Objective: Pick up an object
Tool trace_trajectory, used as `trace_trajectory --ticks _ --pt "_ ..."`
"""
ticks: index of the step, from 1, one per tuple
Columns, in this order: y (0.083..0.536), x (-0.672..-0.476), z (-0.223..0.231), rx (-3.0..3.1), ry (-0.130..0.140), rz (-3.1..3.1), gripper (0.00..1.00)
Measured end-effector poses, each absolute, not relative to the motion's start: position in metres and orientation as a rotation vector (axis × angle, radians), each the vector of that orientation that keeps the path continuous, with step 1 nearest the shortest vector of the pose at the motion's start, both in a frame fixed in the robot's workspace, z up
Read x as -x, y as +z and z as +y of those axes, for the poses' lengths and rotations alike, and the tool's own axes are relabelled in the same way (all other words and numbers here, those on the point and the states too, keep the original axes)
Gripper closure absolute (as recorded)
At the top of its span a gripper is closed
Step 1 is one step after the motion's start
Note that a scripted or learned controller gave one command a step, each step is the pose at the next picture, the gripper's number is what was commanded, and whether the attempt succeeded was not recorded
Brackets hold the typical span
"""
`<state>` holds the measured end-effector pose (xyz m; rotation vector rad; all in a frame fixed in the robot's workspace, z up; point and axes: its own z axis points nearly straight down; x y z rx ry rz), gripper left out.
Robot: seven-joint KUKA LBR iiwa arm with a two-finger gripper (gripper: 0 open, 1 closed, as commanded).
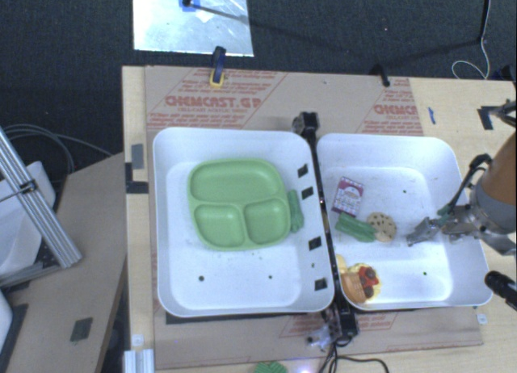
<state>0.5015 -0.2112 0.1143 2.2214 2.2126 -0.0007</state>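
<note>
The right bin [404,165] holds several small objects. A pink and white box [348,195] lies near its left wall. Just below it are a green pickle-like piece [355,228] and a round cookie [381,225]. A yellow and red toy food piece [361,280] sits in the front left corner. My gripper [444,232] hangs over the right part of this bin, to the right of the cookie and apart from it. It is open, with nothing between its fingers.
The left bin [234,282] holds a green divided plate [239,202] with a green piece [296,211] at its right edge. A black divider with clips [317,202] runs between the bins. Cables [472,64] lie on the bench at the back right.
</note>
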Motion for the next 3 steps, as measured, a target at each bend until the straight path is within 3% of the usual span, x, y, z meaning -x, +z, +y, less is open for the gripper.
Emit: trace_trajectory --ticks 1,2,3 --pt "0.085 -0.551 -0.195 -2.211 0.004 2.228 0.00" --pt "0.115 -0.547 -0.207 -2.217 0.003 2.221 0.00" --pt "0.119 -0.564 -0.172 -2.212 0.004 2.228 0.00"
